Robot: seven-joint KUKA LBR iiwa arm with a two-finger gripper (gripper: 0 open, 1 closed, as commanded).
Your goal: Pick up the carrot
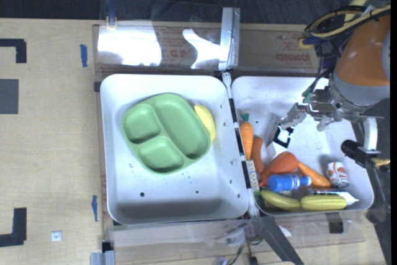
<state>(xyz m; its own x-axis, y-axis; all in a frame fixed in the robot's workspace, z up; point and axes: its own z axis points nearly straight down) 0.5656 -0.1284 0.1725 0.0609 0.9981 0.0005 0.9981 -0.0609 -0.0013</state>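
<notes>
An orange carrot (pixel 247 139) with a green top lies along the left wall of the right bin (pixel 273 93). A second orange piece (pixel 257 153) rests against its right side. My gripper (pixel 282 134) hangs over the middle of the right bin, just right of the carrot and a little above the orange pepper (pixel 282 162). Its fingers stand open with nothing between them. Another long carrot (pixel 314 175) lies to the right of the pepper.
A blue bottle (pixel 288 183), a banana (pixel 280 200), a corn cob (pixel 324 202) and a small can (pixel 336 173) crowd the right bin's front. The left bin (pixel 118 195) holds a green divided plate (pixel 165 131) with a yellow fruit (pixel 206 121) at its right.
</notes>
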